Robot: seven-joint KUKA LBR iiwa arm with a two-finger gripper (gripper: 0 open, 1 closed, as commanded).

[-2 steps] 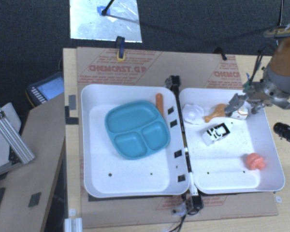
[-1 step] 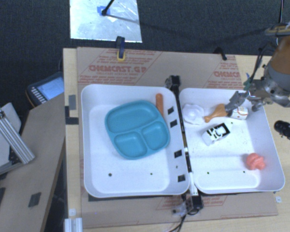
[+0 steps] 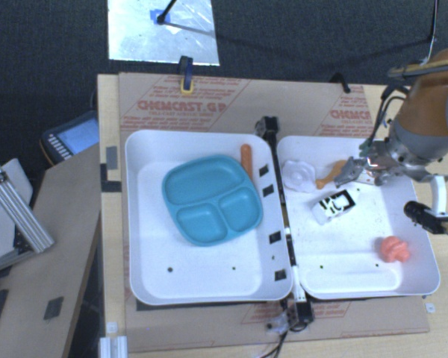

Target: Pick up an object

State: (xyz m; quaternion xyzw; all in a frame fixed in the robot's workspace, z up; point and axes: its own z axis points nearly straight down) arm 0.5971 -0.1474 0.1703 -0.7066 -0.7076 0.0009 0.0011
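Observation:
My gripper [image 3: 356, 170] hangs over the back of the right bin [image 3: 358, 282], coming in from the right. Its tip is right beside the right end of a tan, curved object [image 3: 328, 176] lying on the bin floor; I cannot tell whether they touch. A clear round lid-like piece [image 3: 299, 174] lies just left of that. In front of the gripper, a black-and-white object [image 3: 334, 204] rests near the bin's middle. A pink lumpy object [image 3: 393, 249] sits at the bin's front right.
The left bin [image 3: 153, 274] holds a blue divided plate [image 3: 211, 198], with an orange stick-shaped item [image 3: 246, 159] at its back right. A black divider [image 3: 278, 200] runs between the bins.

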